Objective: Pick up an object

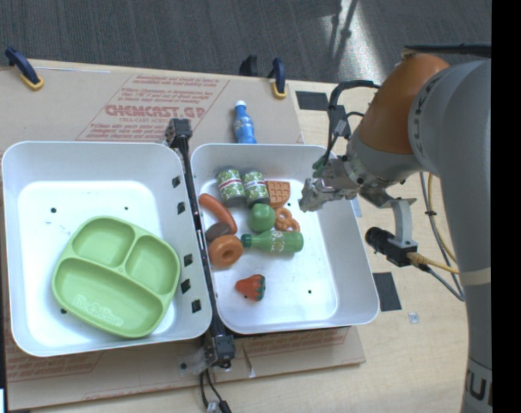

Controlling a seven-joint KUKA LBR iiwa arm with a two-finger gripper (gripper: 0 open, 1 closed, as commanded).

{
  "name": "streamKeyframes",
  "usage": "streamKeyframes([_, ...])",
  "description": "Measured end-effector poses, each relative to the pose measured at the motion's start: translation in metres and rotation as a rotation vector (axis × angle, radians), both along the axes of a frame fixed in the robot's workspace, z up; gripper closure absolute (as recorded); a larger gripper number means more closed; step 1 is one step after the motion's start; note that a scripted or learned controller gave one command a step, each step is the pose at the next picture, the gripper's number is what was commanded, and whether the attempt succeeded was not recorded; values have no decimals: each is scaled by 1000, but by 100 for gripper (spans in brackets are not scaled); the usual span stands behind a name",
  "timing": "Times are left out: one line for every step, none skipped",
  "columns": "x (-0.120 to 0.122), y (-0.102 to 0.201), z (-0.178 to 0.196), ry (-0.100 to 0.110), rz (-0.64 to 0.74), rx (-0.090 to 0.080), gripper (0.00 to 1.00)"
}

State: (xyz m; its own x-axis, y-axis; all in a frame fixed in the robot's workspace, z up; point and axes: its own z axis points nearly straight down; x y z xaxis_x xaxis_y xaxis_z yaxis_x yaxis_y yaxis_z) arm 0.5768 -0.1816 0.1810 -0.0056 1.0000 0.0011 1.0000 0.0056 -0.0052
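Looming over the right bin (pixel 351 265), the hand (pixel 316 194), whose state I cannot tell, is risking a miss among tightly crowded toys (pixel 256 218).

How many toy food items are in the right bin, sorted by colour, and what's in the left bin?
Right bin:
Green: 4 (two cans, a round fruit, a bottle)
Orange or red: 5 (sausage, doughnut, waffle, pretzel, strawberry-like piece)
Brown: 1 (small piece)
Left bin:
Green divided plate: 1
Total: 11
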Motion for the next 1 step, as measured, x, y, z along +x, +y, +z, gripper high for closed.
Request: streamKeyframes([-74,-5,6,-2,1,-1,100])
